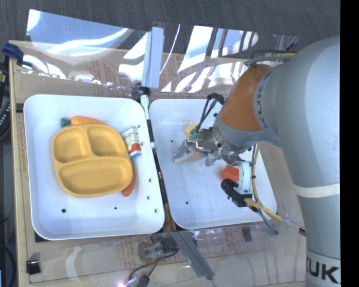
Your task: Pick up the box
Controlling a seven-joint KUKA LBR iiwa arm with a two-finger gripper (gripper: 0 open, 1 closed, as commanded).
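Note:
A small white box [131,142] with a red and blue label lies in the left bin [42,214], against the right rim of the yellow divided plate [93,160]. My gripper [188,153] hangs low in the upper middle of the right bin [194,211], well to the right of that box and across the wall between the bins. A pale yellow item [191,129] sits just behind the gripper, partly hidden by it. I cannot make out anything held.
An orange carrot [84,121] lies behind the plate, and another orange piece [128,189] pokes out at the plate's front right. A red-orange object [230,172] sits in the right bin under the wrist. The bulky grey arm [299,118] covers that bin's right side.

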